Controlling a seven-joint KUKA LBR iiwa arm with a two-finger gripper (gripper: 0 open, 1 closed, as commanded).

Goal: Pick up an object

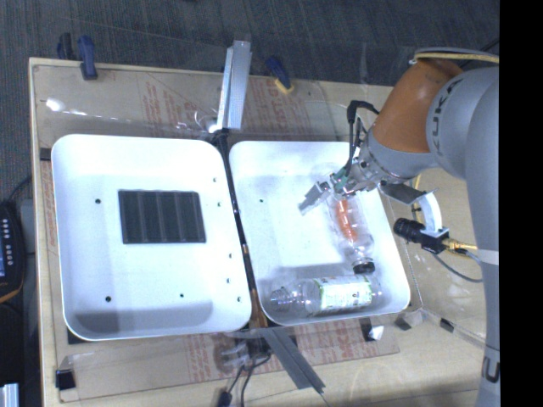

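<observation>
Bench [127,359] of pale wood fills my view, carrying two shallow white bins side by side, with dark carpet beyond its far edge. Blue clamps [85,56] grip that far edge. My left bin [85,303] holds one dark ribbed rectangle [161,216] lying flat near its middle. My right bin [271,193] holds two clear bottles: one with an orange label [349,225] lies lengthwise just under the gripper [327,186], black cap toward the near wall; the other [327,296] lies along the near wall, white label showing. The grey arm [450,121] reaches in from the right. Whether the gripper is open or closed, I cannot tell.
</observation>
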